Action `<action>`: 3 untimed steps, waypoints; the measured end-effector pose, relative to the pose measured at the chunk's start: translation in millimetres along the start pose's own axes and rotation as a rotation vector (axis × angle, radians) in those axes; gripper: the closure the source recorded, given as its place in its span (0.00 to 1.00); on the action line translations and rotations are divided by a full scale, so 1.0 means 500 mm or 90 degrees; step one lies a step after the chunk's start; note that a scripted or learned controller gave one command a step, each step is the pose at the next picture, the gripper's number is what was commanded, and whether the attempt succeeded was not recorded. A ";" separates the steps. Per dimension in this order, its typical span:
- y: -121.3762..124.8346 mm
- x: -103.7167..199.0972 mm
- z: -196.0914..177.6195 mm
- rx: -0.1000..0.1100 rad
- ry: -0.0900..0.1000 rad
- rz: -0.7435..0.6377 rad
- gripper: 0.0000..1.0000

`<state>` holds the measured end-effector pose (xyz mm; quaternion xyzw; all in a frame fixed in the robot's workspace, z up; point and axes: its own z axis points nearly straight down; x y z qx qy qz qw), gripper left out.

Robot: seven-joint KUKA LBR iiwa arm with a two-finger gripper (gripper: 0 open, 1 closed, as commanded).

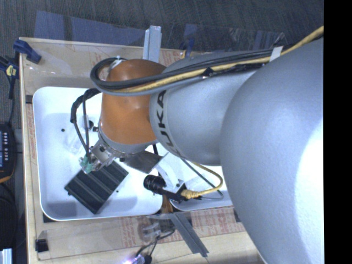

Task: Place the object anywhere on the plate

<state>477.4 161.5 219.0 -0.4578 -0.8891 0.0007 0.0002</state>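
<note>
The grey arm [242, 114] is reaching in from the right and covering most of the table [137, 230]. Its orange wrist band [129, 106] is hanging over the left of the 2 white bins [47, 147]. The hand [94, 163] is sitting low in that bin, at the upper edge of a dark ribbed block [96, 186] lying flat near the bin's front wall. Whether the hand is clenched or released cannot be told. Judged step: the pickup. The next move is calling for a confirmed grasp, then a lift toward the plate, which cannot be made out.
</note>
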 end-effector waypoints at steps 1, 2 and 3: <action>-0.009 -0.018 0.244 -0.006 0.001 0.128 1.00; -0.101 -0.142 -0.070 -0.001 0.000 0.136 1.00; 0.028 -0.002 0.135 0.004 0.001 0.212 1.00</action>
